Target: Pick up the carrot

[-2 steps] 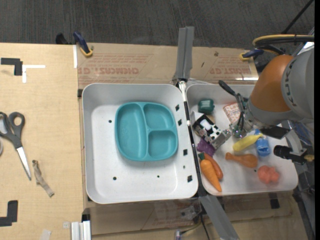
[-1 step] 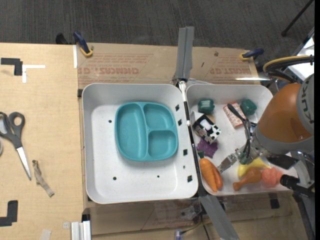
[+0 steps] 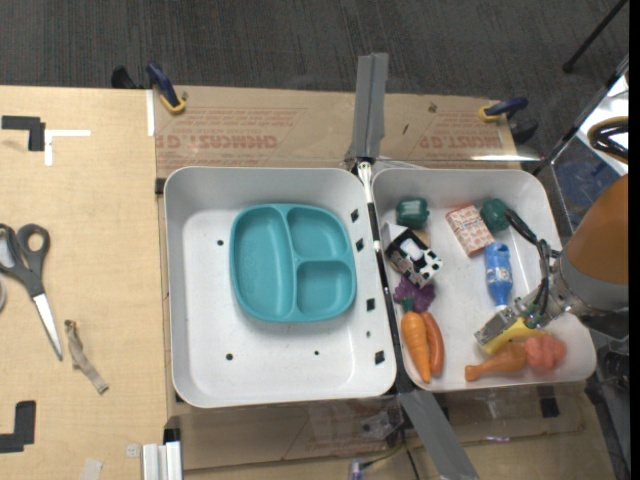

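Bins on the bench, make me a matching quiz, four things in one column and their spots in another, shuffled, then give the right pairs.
Things:
1. carrot
2. teal divided plate
3. scissors
4. blue bottle

Places:
A. on the bench left of both bins
B. middle of the right bin
C. left bin
D. right bin, front left corner by the divider

Pairs: 1-D, 2-C, 3-A, 4-B

Glossy white plastic bins (image 3: 200,368), matt teal plastic plate (image 3: 294,264), smooth orange plastic carrot (image 3: 415,345).
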Controlling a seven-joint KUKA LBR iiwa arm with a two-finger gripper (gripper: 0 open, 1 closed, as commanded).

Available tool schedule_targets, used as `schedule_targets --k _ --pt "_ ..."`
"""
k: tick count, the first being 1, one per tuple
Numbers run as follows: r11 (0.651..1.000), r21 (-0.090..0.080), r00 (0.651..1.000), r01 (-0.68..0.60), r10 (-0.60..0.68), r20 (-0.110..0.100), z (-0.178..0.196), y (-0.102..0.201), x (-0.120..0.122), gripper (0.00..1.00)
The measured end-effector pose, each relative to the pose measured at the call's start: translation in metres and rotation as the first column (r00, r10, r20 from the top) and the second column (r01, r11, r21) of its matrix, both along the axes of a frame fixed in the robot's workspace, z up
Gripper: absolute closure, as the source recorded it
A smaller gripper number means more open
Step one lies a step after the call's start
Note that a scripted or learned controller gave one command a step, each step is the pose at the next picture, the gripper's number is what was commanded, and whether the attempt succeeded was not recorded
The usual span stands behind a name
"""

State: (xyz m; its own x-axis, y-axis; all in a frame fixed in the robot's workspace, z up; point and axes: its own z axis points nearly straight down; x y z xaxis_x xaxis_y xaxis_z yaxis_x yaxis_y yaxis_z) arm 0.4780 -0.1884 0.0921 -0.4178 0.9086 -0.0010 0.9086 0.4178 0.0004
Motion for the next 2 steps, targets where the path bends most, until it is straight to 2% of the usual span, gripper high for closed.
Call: schedule_targets --k 1,2 --pt "0.988 0.001 0.988 -0.156 0.156 -0.001 -0.0007 0.0859 -0.0001 0.00" --pt "0.950 0.000 0.950 -0.311 0.311 -0.001 0.0066 0.0902 0.0003 0.00"
